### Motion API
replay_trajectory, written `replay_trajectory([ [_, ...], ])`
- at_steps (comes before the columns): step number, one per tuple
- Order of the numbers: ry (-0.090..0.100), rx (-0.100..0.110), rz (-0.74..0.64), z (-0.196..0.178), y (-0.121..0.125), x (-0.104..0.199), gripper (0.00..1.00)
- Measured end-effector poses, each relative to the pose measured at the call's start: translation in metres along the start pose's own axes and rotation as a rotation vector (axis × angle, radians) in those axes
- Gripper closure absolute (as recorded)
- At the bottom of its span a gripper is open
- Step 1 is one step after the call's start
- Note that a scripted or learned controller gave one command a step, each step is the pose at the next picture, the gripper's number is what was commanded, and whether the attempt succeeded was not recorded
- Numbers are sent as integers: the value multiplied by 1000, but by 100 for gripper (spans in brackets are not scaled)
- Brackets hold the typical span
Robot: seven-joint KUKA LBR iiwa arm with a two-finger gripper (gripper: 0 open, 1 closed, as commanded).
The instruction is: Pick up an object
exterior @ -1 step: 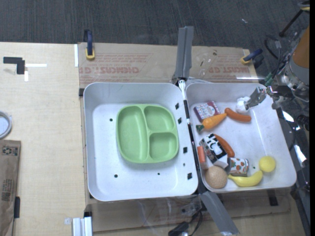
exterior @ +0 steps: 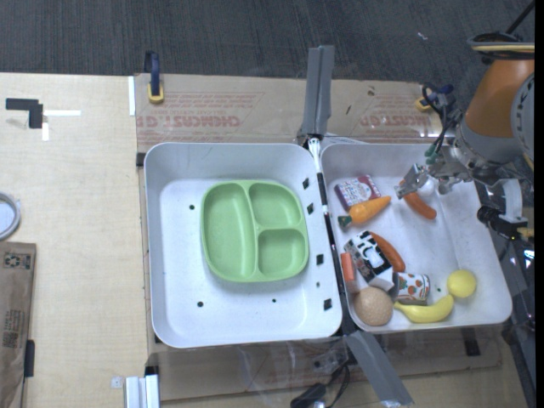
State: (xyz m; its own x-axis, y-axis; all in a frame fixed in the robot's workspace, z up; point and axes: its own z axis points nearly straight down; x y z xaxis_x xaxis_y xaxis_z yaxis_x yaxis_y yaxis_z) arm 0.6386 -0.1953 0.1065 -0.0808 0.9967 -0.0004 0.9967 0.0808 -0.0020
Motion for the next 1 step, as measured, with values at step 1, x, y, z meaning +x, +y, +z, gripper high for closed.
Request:
replay_trajectory([
  [1,-2,1,-3,-9,0,0,100],
])
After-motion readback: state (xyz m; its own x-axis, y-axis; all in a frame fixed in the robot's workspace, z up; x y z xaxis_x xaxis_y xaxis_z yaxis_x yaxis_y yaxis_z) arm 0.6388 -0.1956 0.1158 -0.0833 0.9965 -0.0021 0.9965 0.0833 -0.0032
